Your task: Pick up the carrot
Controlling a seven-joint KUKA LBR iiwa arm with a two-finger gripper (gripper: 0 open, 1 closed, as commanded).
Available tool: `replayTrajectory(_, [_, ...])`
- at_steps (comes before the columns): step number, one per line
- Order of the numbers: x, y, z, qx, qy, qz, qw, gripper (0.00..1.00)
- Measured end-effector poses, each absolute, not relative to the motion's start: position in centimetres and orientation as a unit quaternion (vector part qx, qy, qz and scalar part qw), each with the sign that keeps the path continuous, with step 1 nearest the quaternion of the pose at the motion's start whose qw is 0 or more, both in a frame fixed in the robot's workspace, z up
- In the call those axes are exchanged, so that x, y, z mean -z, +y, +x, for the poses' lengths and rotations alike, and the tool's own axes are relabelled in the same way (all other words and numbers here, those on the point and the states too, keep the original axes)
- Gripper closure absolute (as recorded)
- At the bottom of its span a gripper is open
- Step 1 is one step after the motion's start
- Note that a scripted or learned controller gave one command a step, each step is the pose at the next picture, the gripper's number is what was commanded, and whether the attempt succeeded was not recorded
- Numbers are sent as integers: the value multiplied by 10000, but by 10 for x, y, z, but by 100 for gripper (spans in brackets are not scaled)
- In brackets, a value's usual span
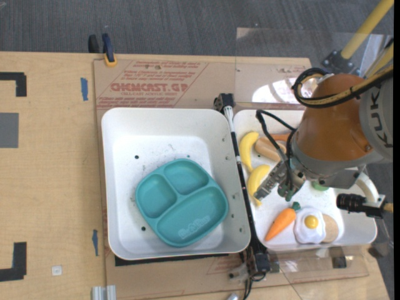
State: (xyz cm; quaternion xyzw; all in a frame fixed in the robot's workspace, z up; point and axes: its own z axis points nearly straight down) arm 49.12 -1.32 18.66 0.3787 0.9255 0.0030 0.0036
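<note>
An orange carrot [279,224] with a green top lies tilted in the right bin [356,233], near its front edge, its tip toward the lower left. My gripper [281,185] hangs just above and slightly left of the carrot's green end, over the yellow banana. The arm's orange wrist covers much of the bin behind it. Nothing shows between the fingers.
Two bananas [249,147] lie at the right bin's left side, and a fried egg toy [310,226] sits right of the carrot. A teal divided plate [182,201] rests in the left bin [125,142]. A black divider runs between the bins.
</note>
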Motion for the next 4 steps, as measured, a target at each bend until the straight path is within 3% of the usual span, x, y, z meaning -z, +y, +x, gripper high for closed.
replayTrajectory(1, [-185, -16, 490, -8, 9247, 3808, 19, 0])
replayTrajectory(2, [-185, -75, 481, 8, 9338, 3578, 14, 0])
replayTrajectory(3, [-96, -94, 482, -9, 9315, 3638, 47, 0])
replayTrajectory(4, [-105, -93, 483, -19, 9306, 3659, 74, 100])
